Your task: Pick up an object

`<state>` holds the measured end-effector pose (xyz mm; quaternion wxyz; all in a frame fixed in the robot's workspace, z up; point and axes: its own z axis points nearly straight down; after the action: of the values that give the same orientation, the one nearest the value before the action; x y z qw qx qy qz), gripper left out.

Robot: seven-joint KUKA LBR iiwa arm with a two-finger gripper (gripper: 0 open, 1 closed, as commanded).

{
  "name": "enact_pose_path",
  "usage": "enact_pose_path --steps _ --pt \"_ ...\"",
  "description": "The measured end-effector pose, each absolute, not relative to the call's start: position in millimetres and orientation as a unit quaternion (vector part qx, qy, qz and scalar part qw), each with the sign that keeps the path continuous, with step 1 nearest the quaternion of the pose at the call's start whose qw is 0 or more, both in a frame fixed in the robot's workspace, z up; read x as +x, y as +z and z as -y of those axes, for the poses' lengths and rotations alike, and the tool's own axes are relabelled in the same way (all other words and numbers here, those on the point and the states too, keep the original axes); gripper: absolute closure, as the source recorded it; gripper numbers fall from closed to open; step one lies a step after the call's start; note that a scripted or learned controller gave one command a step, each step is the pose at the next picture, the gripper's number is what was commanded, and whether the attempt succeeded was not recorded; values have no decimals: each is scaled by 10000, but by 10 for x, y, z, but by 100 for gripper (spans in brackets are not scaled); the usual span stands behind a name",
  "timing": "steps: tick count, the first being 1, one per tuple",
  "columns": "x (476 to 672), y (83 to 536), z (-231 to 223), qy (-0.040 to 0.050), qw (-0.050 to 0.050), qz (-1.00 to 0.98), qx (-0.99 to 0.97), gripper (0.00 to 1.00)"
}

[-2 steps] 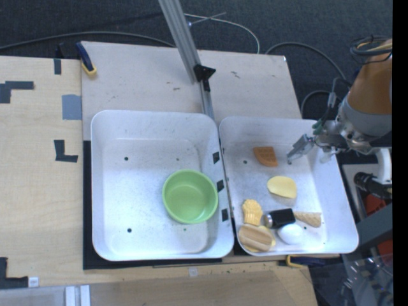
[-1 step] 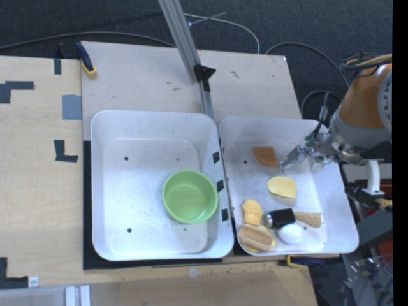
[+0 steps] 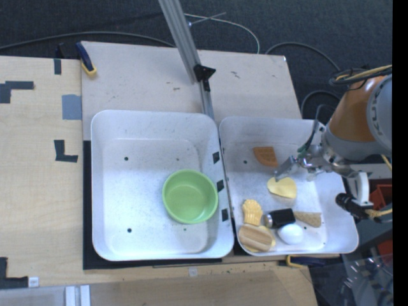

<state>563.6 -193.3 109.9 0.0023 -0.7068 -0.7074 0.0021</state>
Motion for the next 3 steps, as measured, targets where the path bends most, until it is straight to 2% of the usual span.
enact_pose_path --steps 1,2,3 --pt "5648 1225 1924 9 15 7079 -7063 100" --pt "5758 1764 1893 -9 -18 7079 -7063 100" --pt "5769 2285 1890 -9 -20 7078 -7065 100"
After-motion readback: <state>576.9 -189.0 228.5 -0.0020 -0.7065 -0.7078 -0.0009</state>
